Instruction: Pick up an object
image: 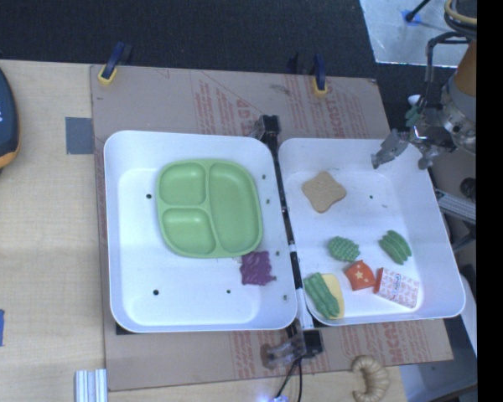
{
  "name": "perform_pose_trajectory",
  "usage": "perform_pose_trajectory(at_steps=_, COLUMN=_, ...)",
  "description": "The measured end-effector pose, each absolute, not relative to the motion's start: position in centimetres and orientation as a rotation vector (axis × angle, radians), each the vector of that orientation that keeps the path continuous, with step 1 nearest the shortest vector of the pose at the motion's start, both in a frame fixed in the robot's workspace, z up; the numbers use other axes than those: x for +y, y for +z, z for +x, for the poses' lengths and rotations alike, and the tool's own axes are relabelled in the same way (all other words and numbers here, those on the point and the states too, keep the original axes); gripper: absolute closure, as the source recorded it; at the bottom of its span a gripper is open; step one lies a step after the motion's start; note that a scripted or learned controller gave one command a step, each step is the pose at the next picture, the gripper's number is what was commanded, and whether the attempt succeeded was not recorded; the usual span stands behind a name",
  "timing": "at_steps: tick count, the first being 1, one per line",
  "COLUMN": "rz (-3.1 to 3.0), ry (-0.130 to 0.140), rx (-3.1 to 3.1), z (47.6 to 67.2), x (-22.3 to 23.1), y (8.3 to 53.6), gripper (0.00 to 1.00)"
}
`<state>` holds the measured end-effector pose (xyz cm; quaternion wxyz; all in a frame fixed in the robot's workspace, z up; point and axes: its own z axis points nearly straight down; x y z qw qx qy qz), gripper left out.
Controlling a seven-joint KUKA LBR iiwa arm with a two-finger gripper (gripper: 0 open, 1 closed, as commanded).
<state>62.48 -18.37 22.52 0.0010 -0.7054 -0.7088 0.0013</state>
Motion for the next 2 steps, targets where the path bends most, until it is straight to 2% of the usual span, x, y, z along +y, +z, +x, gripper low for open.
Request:
perform_pose_trajectory(at_steps=1, rz=-2.202, ry=0.011, rx=-2.225, z=61.0, x=-12.6, y=13.2, gripper=0.0)
perform_pose_trajectory(at_steps=2, rz=-2.209, ry=0.003, rx=-2.232, z=65.8, x=-9.4, y=9.0, gripper=0.0)
